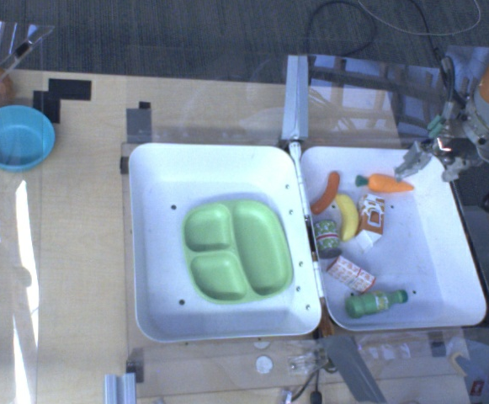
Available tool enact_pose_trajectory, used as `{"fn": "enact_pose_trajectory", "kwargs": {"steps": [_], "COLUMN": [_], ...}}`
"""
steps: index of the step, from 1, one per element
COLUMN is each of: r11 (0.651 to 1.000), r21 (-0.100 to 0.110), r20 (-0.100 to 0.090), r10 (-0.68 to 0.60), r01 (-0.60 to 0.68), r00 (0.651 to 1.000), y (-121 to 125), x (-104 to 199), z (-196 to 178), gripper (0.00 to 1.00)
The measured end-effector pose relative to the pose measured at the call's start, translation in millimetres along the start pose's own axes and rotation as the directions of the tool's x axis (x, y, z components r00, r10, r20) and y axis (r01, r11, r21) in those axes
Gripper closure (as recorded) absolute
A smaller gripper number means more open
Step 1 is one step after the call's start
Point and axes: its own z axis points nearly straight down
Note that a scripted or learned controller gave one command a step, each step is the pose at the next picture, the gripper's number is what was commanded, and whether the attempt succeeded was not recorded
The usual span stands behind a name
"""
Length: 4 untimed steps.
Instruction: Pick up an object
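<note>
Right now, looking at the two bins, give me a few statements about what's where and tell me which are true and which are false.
1. The green divided tray lies in the left bin. True.
2. The carrot lies in the left bin. False: it lies in the right bin, near its far edge.
3. The banana lies next to the sausage. True.
4. The green bottle stands upright. False: it lies on its side near the right bin's front edge.
5. The tool holds the carrot. False: it is above the bin's far right corner, with nothing between its fingers.
6. A blue bowl sits on the bench outside the bins. True.
</note>
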Motion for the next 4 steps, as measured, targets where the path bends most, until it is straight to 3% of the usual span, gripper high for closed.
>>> {"fn": "enact_pose_trajectory", "kwargs": {"steps": [1, 2, 3, 4], "r11": [0.978, 0.964, 0.899, 0.898], "r21": [-0.001, -0.005, -0.005, -0.013], "r20": [0.0, 0.002, 0.002, 0.007], "r10": [-0.21, -0.267, -0.438, -0.44], "r01": [0.21, 0.267, 0.438, 0.44], "r00": [0.978, 0.964, 0.899, 0.898], "y": [53, 65, 53, 56], "x": [-10, 4, 8, 9], "z": [121, 163, 178, 164], "gripper": [0.0, 0.0, 0.0, 1.0]}}
